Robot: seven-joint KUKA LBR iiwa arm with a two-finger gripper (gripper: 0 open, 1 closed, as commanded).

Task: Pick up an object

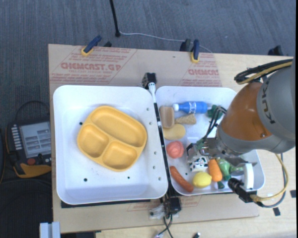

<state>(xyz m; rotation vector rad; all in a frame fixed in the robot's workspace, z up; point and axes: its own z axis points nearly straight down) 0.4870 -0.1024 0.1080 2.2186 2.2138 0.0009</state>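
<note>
Arm (pixel 258 118) covers its tool, state unclear; one yellow tray (pixel 112 137), one blue bottle (pixel 191 106), two bins (pixel 64 148).

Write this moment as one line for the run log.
arm: over right bin | gripper: low among toy foods, grasp unconfirmed | left bin: yellow divided plate | object lifted: not yet

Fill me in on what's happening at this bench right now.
A grey and orange robot arm reaches from the right into the right bin, which is crowded with toy food: a blue bottle, a pink ball, a sausage, a lemon and a carrot. Its pincer is down among them; whether it grips anything can't be made out. The left bin holds a yellow divided tray.
</note>
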